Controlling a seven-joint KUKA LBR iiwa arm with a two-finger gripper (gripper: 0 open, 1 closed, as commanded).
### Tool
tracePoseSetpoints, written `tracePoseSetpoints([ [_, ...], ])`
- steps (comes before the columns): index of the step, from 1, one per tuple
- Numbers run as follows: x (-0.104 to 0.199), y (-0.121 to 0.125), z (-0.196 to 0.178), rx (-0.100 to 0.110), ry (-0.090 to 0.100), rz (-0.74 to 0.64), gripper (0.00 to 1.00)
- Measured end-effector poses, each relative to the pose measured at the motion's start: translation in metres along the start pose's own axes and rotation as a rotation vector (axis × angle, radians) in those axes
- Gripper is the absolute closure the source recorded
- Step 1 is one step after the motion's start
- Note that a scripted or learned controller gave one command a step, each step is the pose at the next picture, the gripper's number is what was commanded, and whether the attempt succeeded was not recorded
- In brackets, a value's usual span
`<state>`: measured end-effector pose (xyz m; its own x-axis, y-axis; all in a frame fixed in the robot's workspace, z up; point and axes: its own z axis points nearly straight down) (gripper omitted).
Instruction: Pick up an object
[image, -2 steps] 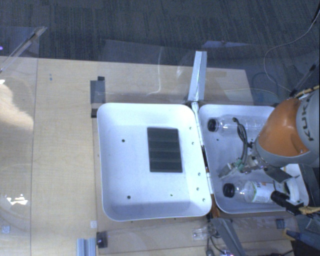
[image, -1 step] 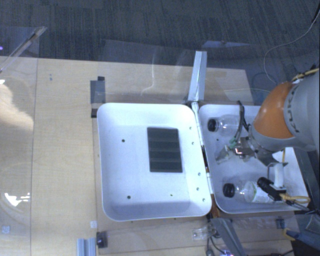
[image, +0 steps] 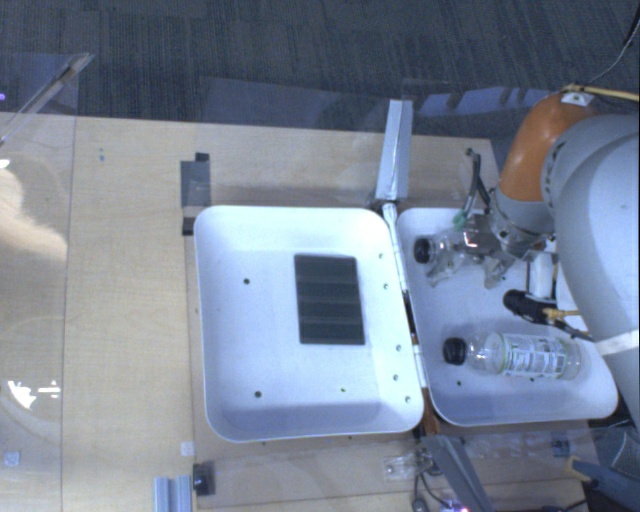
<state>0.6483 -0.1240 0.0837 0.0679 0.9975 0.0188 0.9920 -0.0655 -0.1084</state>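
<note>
A clear plastic bottle (image: 522, 356) with a black cap lies on its side in the near half of the right bin (image: 445, 398), cap pointing left. A black ribbed rectangular pad (image: 329, 299) lies flat in the middle of the left bin (image: 215, 310). My gripper (image: 467, 270) hangs over the far end of the right bin, beyond the bottle and apart from it. Its two grey fingers (image: 441, 266) are spread apart, open, with only the white bin floor between them.
The two bins touch along a shared rim in the middle of the bench. A metal upright (image: 394, 150) stands behind that junction. The wooden bench top (image: 120, 300) stretches to the left. The bulky grey arm (image: 600, 230) covers the right bin's right side.
</note>
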Motion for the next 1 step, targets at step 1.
tracePoseSetpoints([
  [1,-0.0003,-0.0372,-0.0004,-0.112,-0.034,-0.239,0.00],
])
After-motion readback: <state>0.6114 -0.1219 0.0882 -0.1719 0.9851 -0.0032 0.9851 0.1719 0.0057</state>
